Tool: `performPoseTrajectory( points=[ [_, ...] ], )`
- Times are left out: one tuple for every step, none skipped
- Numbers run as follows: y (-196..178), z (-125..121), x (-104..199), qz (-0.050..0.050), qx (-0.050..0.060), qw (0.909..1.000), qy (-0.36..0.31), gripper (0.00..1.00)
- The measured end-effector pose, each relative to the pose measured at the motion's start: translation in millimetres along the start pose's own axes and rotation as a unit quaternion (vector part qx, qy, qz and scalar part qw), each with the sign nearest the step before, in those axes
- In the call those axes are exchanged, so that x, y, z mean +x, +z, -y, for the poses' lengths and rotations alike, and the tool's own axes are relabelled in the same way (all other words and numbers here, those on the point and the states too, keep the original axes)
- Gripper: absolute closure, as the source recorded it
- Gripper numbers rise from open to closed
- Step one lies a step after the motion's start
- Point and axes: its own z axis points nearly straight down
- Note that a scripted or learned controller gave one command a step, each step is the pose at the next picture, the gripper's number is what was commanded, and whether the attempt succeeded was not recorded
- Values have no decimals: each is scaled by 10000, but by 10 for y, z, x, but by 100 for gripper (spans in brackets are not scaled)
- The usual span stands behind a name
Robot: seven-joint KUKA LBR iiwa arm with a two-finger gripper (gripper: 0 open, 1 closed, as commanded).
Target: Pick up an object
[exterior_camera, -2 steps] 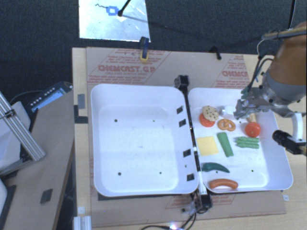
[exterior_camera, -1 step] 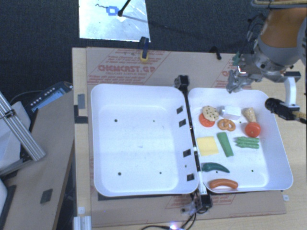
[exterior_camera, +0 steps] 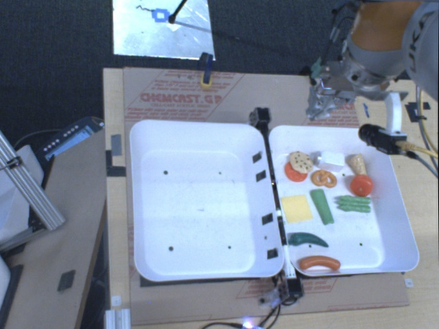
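The right bin (exterior_camera: 394, 242) holds several toy foods: a cookie (exterior_camera: 300, 160) on a red slice (exterior_camera: 295, 174), a pretzel (exterior_camera: 324, 178), a white block (exterior_camera: 332, 160), a tan piece (exterior_camera: 356, 163), a red tomato (exterior_camera: 361, 184), green beans (exterior_camera: 353, 204), a green stick (exterior_camera: 321, 205), a yellow cheese square (exterior_camera: 297, 209), a dark green pepper (exterior_camera: 307, 239) and a sausage (exterior_camera: 319, 264). My gripper (exterior_camera: 321, 108) hangs above the bin's far edge, behind the cookie, with nothing seen between its fingers.
The left bin (exterior_camera: 199, 201) sits beside the right one, joined by a black-clipped divider (exterior_camera: 271, 190). A shiny metal sheet (exterior_camera: 162, 19) lies at the back. A grey rail (exterior_camera: 24, 184) stands off the bench at the left.
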Motion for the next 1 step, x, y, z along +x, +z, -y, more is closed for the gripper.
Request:
performPoseTrajectory(
  points=[
    [-305, -133, 354, -2, -1, 10000, 0, 100]
  ],
)
